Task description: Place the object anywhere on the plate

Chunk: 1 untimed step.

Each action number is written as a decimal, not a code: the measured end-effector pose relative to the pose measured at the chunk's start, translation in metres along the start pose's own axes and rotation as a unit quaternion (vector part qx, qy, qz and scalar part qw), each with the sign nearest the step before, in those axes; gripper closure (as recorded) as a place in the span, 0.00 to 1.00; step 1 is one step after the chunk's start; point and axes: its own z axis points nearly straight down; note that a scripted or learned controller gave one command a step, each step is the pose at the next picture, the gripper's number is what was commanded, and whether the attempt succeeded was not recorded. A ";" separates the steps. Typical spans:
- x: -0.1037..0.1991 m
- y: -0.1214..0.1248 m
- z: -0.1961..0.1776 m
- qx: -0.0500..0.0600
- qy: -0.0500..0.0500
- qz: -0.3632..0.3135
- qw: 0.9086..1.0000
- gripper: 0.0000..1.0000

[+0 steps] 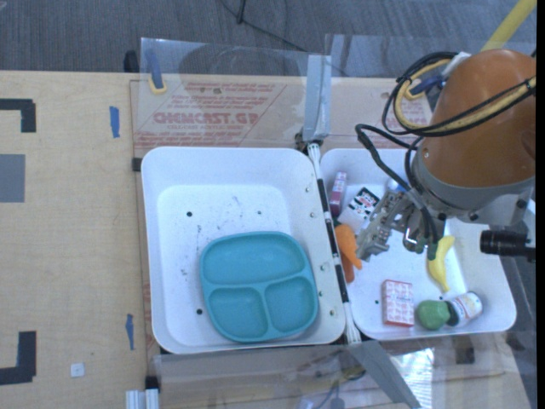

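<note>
The wooden tabletop (68, 228) carries two white bins side by side, and the divider between them is our landmark. Left of the divider sits the left bin (162, 186), and in it a teal plate (255, 284) with three compartments, lying flat toward the bin's near edge, close to the divider. Nothing rests on the plate's surface.

Right of the divider, in the right bin (498, 309), the arm (481, 118) hangs low, its orange band bulking over the far part of the bin. The end effector (393, 228) points down just right of the divider; the fingers are lost in metal clutter and wiring, so I cannot tell whether they are spread or closed, nor whether anything sits between them.

Hard against the divider lies an orange carrot (347, 250), just left of the end effector. Which object is meant for the plate I cannot tell; all the loose items are right of the divider. Farther from the divider, a yellow banana (439, 261) stands lengthwise. Nearer the front edge lie a small red-and-white packet (397, 302), a green round item (432, 314) and a white bottle (467, 305) touching it. At the back, beside the divider, a pink item (338, 192) and a black-and-white card (364, 201).
</note>
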 end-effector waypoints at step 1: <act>0.009 0.017 0.067 0.001 0.001 0.095 0.995 1.00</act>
